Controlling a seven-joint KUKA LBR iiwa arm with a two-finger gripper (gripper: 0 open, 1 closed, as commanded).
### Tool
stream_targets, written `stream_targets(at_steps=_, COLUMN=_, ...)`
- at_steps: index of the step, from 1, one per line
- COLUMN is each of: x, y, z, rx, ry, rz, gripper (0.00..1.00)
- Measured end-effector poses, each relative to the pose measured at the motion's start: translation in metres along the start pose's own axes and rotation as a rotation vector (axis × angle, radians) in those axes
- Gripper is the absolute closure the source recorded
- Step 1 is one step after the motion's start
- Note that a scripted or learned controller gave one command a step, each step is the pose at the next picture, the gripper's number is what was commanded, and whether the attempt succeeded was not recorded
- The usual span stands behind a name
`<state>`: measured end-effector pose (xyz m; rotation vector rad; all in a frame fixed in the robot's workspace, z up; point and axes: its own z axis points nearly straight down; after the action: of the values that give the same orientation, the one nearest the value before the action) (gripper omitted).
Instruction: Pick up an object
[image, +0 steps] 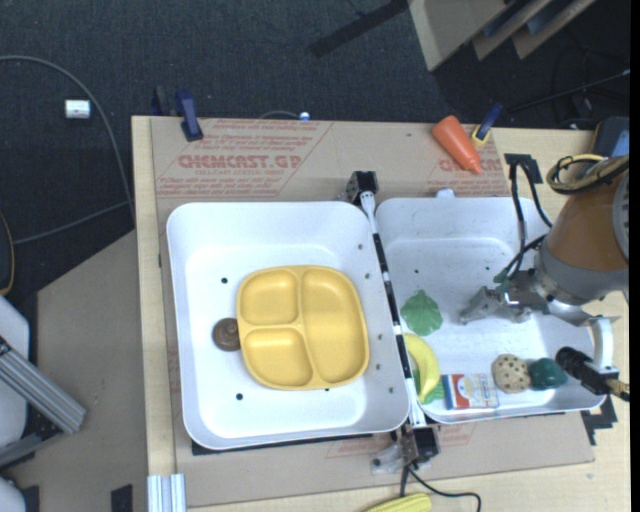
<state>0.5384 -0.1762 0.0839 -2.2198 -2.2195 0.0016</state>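
My gripper (478, 307) hangs low over the middle of the right bin (450, 225), pointing left, with the grey arm and its orange band behind it at the right. A green leafy toy (422, 312) lies just left of the gripper, apart from it. Along the bin's front lie a yellow banana (424, 366), a small red and white box (468, 392), a speckled cookie (510, 372) and a teal object (548, 374). I see nothing held in the gripper.
The left bin (200, 250) holds a yellow divided plate (300, 327) with a brown round piece (226, 334) beside its left edge. An orange carrot toy (458, 145) lies on the bench behind the right bin. Cables run near the arm at the right.
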Motion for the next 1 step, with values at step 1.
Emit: stream_targets(at_steps=1, x=0.0511, y=0.0869, z=-0.0012, rx=-0.004, ry=-0.001, rz=-0.002, gripper=0.0)
